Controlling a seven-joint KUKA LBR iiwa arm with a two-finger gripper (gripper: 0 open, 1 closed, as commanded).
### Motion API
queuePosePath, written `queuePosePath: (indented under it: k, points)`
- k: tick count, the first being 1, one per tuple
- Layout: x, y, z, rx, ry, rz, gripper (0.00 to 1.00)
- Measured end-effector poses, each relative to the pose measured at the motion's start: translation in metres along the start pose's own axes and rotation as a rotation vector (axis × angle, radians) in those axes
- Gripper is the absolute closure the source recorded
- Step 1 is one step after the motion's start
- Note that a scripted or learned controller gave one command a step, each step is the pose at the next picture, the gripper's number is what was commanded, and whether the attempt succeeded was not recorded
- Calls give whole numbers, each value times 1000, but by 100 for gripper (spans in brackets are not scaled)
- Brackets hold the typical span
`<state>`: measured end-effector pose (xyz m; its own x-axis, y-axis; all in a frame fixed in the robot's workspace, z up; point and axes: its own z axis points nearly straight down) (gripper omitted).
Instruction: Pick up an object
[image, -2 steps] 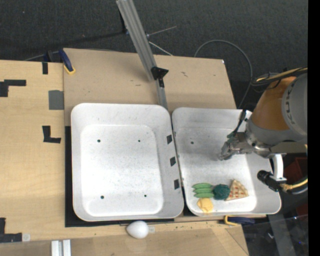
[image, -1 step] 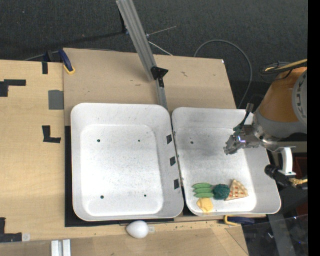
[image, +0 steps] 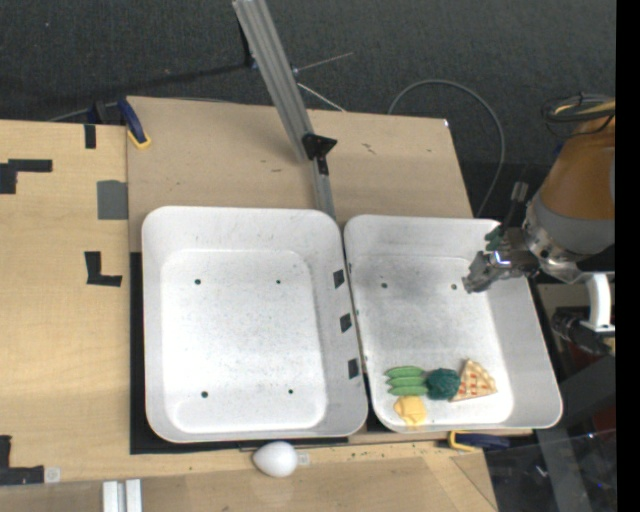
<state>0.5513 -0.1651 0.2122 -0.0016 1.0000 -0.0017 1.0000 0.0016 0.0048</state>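
Four small toy foods lie at the near end of the right bin: a green pea pod, a dark green broccoli, a pizza slice and a yellow piece. My gripper hangs over the right bin's far right part, well away from that cluster, pointing down and left. I see nothing between its fingers.
The left bin sits beside the right one. A white egg-shaped object rests on the bench just in front of the left bin. A grey metal pole slants in from the top to the bins' far edge.
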Motion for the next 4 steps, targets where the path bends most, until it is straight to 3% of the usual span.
queuePosePath:
  k: [2,4]
  points:
    - [114,21,11,7,4,-6,100]
    - [216,47,-20,5,4,-6,100]
